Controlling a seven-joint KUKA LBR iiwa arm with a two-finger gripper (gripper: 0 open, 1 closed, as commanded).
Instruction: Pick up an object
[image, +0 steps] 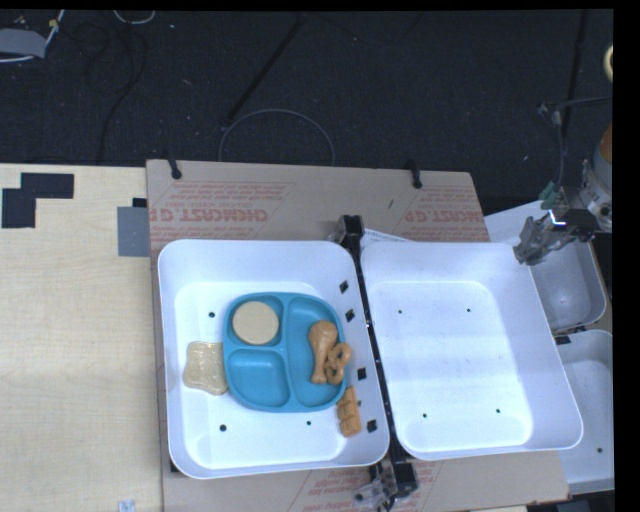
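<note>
End effector (537, 240) at right bin's (520, 420) far right rim.

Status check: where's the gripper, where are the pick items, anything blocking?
Gripper off the right bin's far right corner, nothing seen in it. Food pieces on blue tray, left bin. Nothing blocking.

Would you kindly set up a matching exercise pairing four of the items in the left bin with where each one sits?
Things:
1. round tan disc
2. drumstick-shaped piece
3. pale flat piece
4. small orange-brown piece

Places:
A. on the bin floor, against the blue tray's left edge
B. in the tray's right compartment
C. on the bin floor, off the tray's lower right corner
D. in the tray's upper left compartment

Pairs: 1-D, 2-B, 3-A, 4-C
</note>
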